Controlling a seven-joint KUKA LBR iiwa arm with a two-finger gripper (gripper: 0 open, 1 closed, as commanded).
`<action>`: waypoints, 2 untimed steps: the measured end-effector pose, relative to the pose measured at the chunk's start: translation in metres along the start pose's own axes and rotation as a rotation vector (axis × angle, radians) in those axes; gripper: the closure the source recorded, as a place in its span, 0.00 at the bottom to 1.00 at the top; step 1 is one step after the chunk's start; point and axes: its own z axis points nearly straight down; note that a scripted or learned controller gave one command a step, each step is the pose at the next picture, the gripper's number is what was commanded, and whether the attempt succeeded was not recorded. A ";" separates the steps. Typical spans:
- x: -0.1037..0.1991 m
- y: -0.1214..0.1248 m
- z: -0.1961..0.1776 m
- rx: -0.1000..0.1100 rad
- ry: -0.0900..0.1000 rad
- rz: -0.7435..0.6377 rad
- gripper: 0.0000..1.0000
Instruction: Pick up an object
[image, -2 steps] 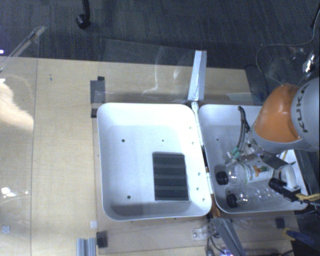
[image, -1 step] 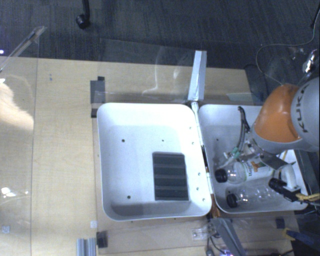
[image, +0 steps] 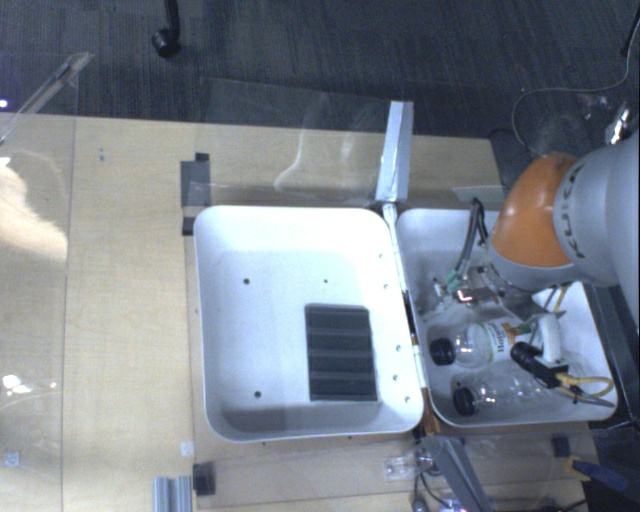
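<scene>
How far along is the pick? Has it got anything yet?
Done so far: the gripper is over the right bin, close to the labelled bottle. In hand: nothing that I can see held; that bottle and the second bottle both lie on the bin floor. Left: the grasp and the lift. The black ribbed block lies in the left bin.

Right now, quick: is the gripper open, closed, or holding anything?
The gripper: cannot be told from this view; it is down in the right bin, next to a clear bottle.
</scene>
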 end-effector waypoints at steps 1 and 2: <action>-0.050 0.093 0.004 0.005 0.000 -0.050 0.00; -0.069 0.093 0.005 0.018 0.015 -0.102 0.00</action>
